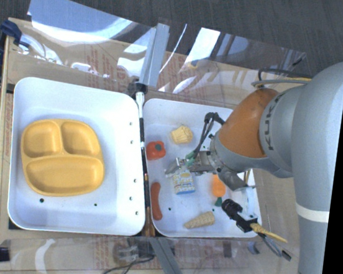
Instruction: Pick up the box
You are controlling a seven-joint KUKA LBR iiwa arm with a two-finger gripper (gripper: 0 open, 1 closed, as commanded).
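The box is small, white with blue and yellow print, and lies on the floor of the right bin near its middle. My gripper hangs low over the bin, right at the box's far edge and seemingly touching its top. The grey arm with its orange band reaches in from the right and hides the bin's far right part.
Around the box in the right bin lie a yellow corn piece, a red tomato, a sausage, an orange carrot and a waffle cone. The left bin holds a yellow divided plate.
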